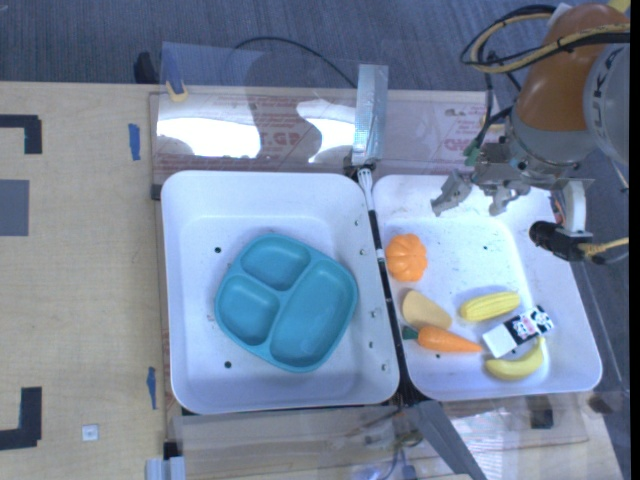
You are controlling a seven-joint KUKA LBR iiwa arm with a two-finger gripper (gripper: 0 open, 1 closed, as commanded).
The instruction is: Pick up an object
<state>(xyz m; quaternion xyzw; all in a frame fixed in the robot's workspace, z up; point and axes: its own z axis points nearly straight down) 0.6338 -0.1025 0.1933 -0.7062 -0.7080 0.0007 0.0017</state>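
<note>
Nearest us in the right white bin (585, 368), we see a yellow toy banana (515, 365), a black-and-white block (515, 332), an orange carrot (447, 341) lying left-right with its tip pointing right, and a corn cob (488, 306). Nothing is lifted yet. Farther back, the gripper (472, 194) hovers, fingers spread and holding nothing; the grasp remains.

Two white bins (190, 268) are shown. A teal divided plate (287, 301) is seen in the left bin; an orange pumpkin (407, 256), a pale yellow wedge (425, 310), an orange carrot (447, 341), yellow corn (489, 305), a yellow banana (516, 364) and a black-and-white patterned block (517, 332) in the right. The arm (570, 78) is coloured grey and orange.
</note>
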